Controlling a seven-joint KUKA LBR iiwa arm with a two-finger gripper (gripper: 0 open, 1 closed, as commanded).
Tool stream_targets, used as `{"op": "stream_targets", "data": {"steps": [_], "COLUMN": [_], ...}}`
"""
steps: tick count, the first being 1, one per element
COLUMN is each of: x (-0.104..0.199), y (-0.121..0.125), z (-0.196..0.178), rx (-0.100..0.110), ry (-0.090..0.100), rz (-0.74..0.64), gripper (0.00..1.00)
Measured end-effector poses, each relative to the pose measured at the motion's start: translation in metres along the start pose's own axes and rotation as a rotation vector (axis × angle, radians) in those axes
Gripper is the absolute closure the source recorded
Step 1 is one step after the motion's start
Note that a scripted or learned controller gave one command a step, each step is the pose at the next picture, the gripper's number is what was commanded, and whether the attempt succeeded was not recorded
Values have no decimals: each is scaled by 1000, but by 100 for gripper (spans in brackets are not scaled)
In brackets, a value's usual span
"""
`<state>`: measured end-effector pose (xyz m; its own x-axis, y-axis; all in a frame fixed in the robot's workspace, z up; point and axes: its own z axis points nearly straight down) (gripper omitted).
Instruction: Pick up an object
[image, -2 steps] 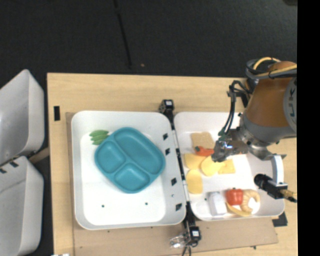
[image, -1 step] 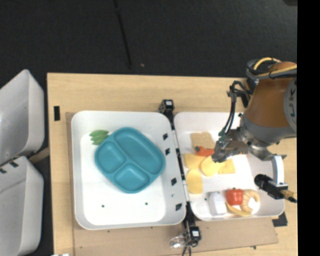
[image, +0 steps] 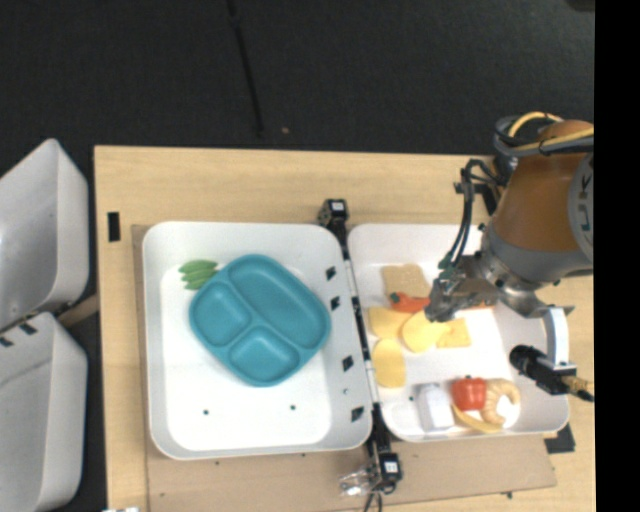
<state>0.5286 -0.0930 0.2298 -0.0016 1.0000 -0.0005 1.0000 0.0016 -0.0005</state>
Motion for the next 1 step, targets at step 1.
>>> {"op": "stream_targets", "data": {"steps": [1], "x": [5], "y": [3], "z": [-13], "rx": [1], "ry": [0], "rz": [-3], "gripper": [100]}}
